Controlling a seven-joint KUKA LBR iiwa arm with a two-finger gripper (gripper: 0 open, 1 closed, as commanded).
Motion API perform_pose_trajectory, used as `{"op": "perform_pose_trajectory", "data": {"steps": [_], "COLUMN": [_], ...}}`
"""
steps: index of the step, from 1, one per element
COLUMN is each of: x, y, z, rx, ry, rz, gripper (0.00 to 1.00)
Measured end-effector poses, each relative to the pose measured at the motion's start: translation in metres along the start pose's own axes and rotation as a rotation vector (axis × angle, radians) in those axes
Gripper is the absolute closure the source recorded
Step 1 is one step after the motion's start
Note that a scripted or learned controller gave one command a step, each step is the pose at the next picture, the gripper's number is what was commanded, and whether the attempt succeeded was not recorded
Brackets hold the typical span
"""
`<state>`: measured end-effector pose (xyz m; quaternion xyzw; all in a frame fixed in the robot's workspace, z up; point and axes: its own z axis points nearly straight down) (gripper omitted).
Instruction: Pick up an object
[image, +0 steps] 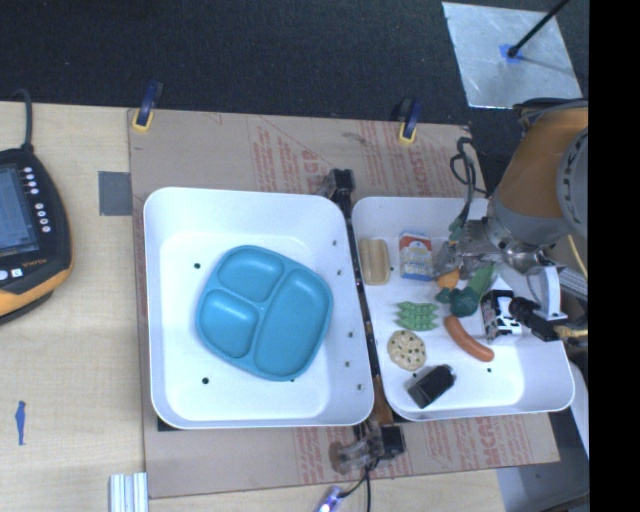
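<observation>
camera view: hand (463, 272) low over toy food (462, 297) in right bin (520, 395).

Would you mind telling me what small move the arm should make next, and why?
Probably a short descent with the gripper centred on a single item. It sits low over the right bin, above a tight cluster of green pieces beside the red sausage, and nothing is visibly held. Centring on one piece should avoid a glancing close.

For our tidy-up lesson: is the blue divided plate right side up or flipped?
Right side up: the blue divided plate shows three sunken compartments facing the camera, in the left bin.
</observation>
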<state>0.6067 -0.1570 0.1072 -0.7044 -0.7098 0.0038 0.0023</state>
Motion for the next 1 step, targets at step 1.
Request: {"op": "perform_pose_trajectory", "data": {"steps": [1], "x": [0.0839], "y": [0.0169], "z": [-0.0855], "rx": [-0.006], "ry": [0.003], "rz": [0.002], "gripper": [1.00]}}
